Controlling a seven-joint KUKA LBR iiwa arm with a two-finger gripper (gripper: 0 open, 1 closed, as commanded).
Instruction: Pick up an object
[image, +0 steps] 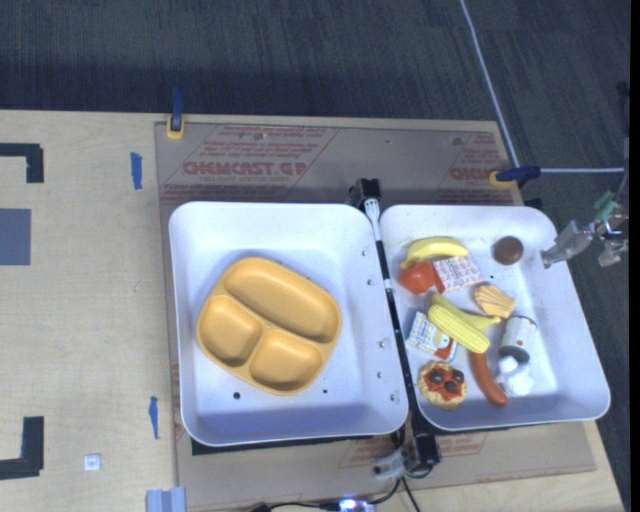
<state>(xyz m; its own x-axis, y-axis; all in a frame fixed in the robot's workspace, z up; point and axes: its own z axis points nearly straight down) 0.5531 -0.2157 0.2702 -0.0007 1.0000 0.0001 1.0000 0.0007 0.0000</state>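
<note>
Presently, just outside the upper right rim of the right bin (562, 335): the end effector (590, 238), small in view, nothing seen held, open or closed impossible to tell. Inside the right bin, nearest that same rim: a brown round piece (508, 249), lying left of the end effector and apart from it. Toward the right bin's middle: a banana (437, 247) and a corn cob (460, 325), long axis slanting from upper left to lower right. Near the right bin's lower edge: a sausage (487, 378). Left of the right bin, touching it: the left bin (200, 235) with a yellow tray (268, 322). Probably a short reach leftward and down to the brown round piece; no preferred grasp axis there.
</note>
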